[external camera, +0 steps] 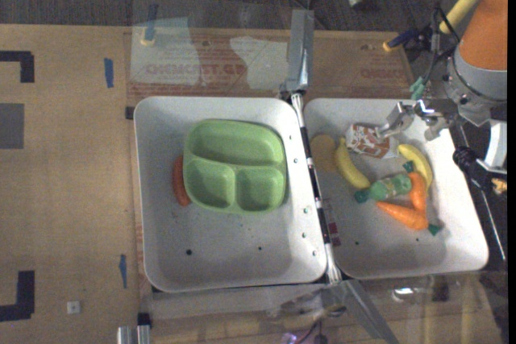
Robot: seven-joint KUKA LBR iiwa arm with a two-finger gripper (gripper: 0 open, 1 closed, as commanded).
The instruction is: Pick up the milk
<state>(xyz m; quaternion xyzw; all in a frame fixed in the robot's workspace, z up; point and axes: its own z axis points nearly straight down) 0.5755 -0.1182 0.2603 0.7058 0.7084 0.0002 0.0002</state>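
Hovering at the back right corner of the right bin [468, 250], our hand [413, 118] sits just right of the milk [368, 140]; we see metal fingers [397, 120] reaching toward the carton, but we cannot tell whether they are spread or closed, and nothing shows between them. We see the arm's orange band [486, 35] and grey wrist above and to the right of the milk.

We find the milk, a small white and red carton, lying in the back part of the right bin. Just left of the milk and a little forward lies a banana [350, 166], and left of that a pale round piece [322, 149] by the bin wall. Right of the milk and forward lies a second banana [418, 161]. Forward of the milk we see a green bottle [385, 189] on its side, with two carrots [405, 213] just beside it on the right.

Well left of the milk, the left bin [161, 238] carries a green plate [235, 166] with three compartments, and an orange thing [179, 181] shows from under its left edge. Both bins rest on the brown tabletop [64, 197].
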